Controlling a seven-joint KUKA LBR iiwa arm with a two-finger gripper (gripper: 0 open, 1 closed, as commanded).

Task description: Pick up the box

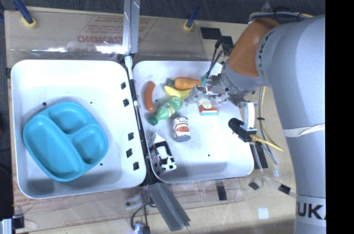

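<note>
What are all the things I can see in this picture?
Shallow white plastic bins: two, white, side by side on the bench.
Blue divided plastic tray: one, blue, left bin.
Orange sausage-shaped toy: one, orange-red, right bin, left part.
Orange carrot toy: one, orange, right bin, top.
Yellow toy: one, yellow, below the carrot.
Green bottle: one, green, lying in the middle.
Small can: one, red and white, middle.
Small red-and-white box: one, beneath the gripper.
Black-and-white object: one, lower left corner.
Gripper: one, grey, over the box.
</note>
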